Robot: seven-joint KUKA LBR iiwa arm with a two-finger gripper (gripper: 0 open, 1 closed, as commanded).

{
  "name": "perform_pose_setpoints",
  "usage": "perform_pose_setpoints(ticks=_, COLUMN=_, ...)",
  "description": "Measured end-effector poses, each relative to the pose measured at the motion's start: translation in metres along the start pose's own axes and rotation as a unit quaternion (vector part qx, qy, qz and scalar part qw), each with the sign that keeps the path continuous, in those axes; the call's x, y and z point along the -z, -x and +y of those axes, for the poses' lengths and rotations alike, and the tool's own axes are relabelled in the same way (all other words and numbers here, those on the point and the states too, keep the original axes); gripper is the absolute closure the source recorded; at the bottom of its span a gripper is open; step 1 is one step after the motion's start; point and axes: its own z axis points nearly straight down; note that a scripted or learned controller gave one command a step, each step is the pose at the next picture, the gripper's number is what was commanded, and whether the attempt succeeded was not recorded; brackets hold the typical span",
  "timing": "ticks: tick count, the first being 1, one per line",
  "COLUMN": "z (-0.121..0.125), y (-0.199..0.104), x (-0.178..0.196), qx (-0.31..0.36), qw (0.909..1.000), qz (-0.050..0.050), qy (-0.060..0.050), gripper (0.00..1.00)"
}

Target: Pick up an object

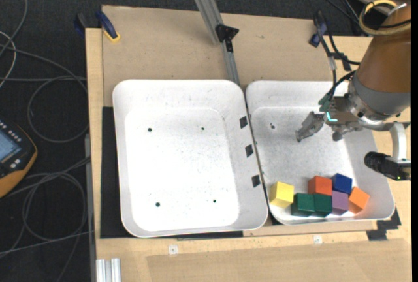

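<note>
Several small blocks huddle at the front of the right bin (287, 94): a yellow block (283, 193), a green block (311, 203), a red-orange block (320, 185), a blue block (341, 182), a purple block (340, 199) and an orange block (358, 197). My gripper (322, 130) hangs over the middle of the right bin, behind the blocks and apart from them. Its fingers (305, 130) are spread open with nothing between them.
The left bin (176, 156) lies beside the right one, a row of black clips between them. A slanted metal bar (209, 6) rises from behind the bins. The arm's grey and orange body (385, 65) covers the right bin's back right corner.
</note>
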Motion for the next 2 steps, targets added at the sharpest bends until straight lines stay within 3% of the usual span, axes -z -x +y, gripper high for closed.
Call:
perform_pose_setpoints(ticks=1, z=0.001, y=0.000, x=0.002, qx=0.000, qw=1.0000, qz=-0.001, qy=0.003, gripper=0.00)
perform_pose_setpoints(ticks=2, z=0.002, y=0.001, x=-0.061, qx=0.000, qw=1.0000, qz=0.000, qy=-0.001, gripper=0.00)
